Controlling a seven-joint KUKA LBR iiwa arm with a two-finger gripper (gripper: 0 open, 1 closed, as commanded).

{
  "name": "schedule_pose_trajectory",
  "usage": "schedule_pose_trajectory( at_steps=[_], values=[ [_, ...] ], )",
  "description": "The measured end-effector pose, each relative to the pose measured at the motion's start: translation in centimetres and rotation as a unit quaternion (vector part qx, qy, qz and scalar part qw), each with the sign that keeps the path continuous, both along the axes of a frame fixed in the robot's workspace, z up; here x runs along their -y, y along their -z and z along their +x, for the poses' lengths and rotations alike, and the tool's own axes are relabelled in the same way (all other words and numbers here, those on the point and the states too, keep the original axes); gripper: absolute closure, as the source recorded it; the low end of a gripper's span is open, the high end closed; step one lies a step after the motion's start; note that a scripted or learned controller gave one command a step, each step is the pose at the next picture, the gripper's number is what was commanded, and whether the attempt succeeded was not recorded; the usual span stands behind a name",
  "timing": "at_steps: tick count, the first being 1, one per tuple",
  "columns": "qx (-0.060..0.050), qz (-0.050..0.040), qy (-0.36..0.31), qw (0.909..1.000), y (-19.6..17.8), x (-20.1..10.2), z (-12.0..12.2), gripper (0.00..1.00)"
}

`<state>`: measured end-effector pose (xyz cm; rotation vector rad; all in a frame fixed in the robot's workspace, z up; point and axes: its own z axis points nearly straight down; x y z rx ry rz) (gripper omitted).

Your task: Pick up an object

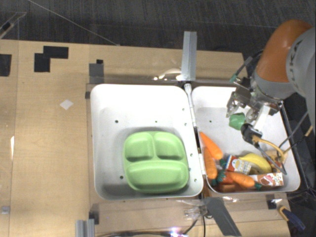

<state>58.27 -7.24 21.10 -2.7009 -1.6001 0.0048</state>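
1. The jaws [243, 113] hang over the right bin [212, 107], pointing down, with a small green piece [236, 121] pinched between the fingers at their tips.
2. That green piece sits clear of the bin floor, in the bin's upper half.
3. At about 6 o'clock from the jaws, along the bin's near wall, lies a heap: a banana [256, 161], a juice box [249, 171] and two carrots [211, 152].
4. At 9 o'clock, past the divider, the left bin [113, 107] holds a green tray [156, 160] with three wells, lying flat toward the near side.
5. The arm [284, 53], grey with an orange band, comes in from 1 o'clock.
6. Both bins rest on a pale wooden desk [44, 147]; black squares mark its far left at 10 o'clock, and dark carpet [123, 9] runs beyond the far edge.
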Motion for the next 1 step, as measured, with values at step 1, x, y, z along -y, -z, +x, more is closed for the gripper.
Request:
schedule_pose_trajectory(
  at_steps=[1],
  values=[
    [0.002, 0.0006, -0.231, 0.9728, 2.69, 2.19, 2.39, 1.00]
  ],
)
